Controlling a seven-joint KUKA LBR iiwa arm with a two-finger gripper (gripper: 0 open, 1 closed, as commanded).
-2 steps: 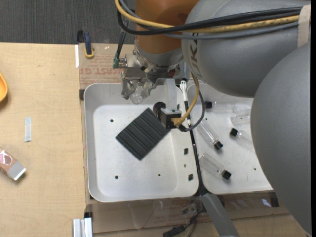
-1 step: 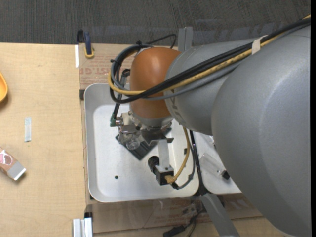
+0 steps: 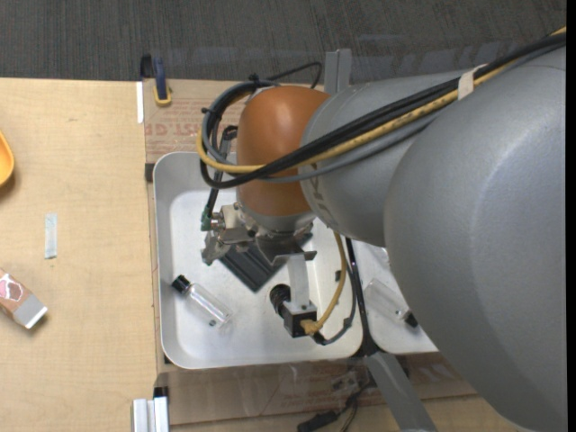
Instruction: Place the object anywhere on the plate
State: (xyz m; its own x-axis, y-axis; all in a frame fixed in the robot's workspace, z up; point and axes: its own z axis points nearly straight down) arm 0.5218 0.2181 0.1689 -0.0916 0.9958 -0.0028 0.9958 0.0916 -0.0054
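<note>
White bin [image 3: 171, 241]: vial [image 3: 200, 300] near left wall (end effector [image 3: 236, 252] beside).

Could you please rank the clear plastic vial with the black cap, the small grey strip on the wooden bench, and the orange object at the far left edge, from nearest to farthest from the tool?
1. The clear plastic vial with the black cap, in the left white bin, just below-left of the tool.
2. The small grey strip, out on the wooden bench.
3. The orange object, at the far left edge.

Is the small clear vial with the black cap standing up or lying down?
Lying down. The clear vial rests on its side on the white bin floor, black cap pointing up-left.
</note>
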